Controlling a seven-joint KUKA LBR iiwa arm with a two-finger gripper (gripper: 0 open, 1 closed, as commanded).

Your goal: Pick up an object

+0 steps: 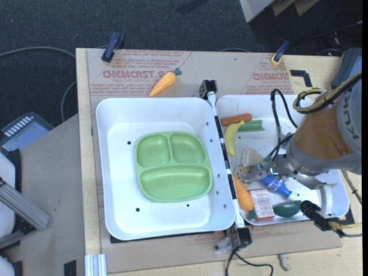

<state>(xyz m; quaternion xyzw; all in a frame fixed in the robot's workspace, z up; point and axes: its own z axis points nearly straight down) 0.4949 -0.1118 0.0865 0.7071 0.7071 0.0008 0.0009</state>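
At the far left the left bin [109, 171] holds a green divided plate [173, 166], lying flat in the middle with its three compartments bare. Behind that bin, on the cardboard-covered bench [138, 72], a toy carrot [163, 83] lies by itself, out of play for a pick from the bins.

Past the black hinge clips that join the two rims, the right bin [247, 102] carries the clutter. Along its left wall a yellow banana [230, 138] lies lengthwise, with an orange-red sausage-shaped piece [236, 119] and a green stick-shaped piece [251, 126] crossing just behind its upper end. Nearer the front, a second orange carrot [243, 195] leans along the same wall, a small red-and-white carton [263, 204] sits just beside it, and a dark green piece [286, 209] rests at the front rim. They appear dropped loosely, so they overlap and touch.

The gripper [257, 171] is down among these items in the middle of the right bin, reaching from the right, close to a blue-wrapped item [275, 184]. Whether it is spread or closed I cannot tell, as the wrist and surrounding clutter mask it. The likeliest target is the blue item or the pale piece just under the tool, though nothing is visibly lifted yet.
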